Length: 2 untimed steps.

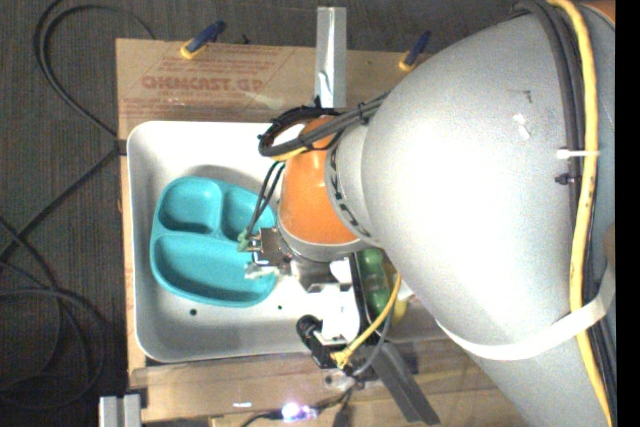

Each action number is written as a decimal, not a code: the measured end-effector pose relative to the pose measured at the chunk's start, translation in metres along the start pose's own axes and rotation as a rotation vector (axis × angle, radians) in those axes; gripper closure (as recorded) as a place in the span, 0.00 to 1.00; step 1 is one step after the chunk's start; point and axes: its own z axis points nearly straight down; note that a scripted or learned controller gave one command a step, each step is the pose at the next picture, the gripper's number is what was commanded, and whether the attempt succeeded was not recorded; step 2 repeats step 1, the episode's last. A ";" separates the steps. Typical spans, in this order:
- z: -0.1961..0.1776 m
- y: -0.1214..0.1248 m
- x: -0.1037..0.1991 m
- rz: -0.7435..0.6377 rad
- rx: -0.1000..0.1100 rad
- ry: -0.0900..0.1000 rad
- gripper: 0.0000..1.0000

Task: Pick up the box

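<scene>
My grey arm (480, 185) reaches in from the right and covers nearly all of the right bin. Its orange band (312, 200) hangs over the inner edge of the left bin (160, 145). Below the band, the gripper (262, 257) points down at the right rim of a turquoise divided plate (200, 240), which lies in the left bin. I cannot tell whether the gripper touches the plate. Whatever lies under the arm in the right bin is hidden.
A green object (374, 280) peeks out beside the wrist, at the near left of the right bin. Black and yellow cables (345, 340) dangle below the wrist. A cardboard sheet (200, 85) lies behind the bins, with a metal post (331, 55) at its middle.
</scene>
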 end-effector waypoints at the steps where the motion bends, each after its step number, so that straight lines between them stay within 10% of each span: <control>1: -0.092 0.032 -0.037 0.016 0.014 -0.006 1.00; 2: -0.092 0.032 -0.037 0.016 0.014 -0.006 1.00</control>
